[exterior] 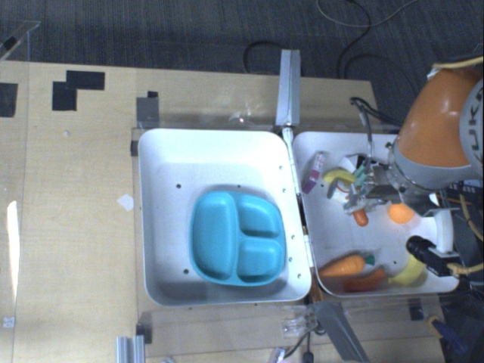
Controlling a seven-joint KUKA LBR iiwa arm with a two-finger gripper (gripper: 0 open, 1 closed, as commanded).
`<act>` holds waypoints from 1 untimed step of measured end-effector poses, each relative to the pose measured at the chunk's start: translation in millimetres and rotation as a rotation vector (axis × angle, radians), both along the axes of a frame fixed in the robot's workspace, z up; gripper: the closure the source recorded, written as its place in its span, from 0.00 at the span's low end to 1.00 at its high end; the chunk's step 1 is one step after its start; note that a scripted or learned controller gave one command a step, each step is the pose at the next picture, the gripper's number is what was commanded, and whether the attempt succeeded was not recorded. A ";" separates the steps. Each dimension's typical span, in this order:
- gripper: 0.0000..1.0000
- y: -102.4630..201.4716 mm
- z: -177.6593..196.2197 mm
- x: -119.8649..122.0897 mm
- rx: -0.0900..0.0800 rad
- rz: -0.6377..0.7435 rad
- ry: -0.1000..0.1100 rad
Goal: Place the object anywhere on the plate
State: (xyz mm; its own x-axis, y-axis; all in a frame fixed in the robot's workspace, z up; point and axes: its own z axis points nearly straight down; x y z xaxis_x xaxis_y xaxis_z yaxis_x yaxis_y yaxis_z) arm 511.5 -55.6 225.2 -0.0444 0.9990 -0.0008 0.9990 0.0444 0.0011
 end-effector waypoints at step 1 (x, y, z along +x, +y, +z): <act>1.00 45.8 -41.7 29.5 0.001 0.453 0.001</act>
State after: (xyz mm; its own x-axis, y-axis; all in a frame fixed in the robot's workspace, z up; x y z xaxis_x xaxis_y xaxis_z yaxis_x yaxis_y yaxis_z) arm 541.0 -9.8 183.5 -0.4775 0.8786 0.0005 0.8786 0.4775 0.0002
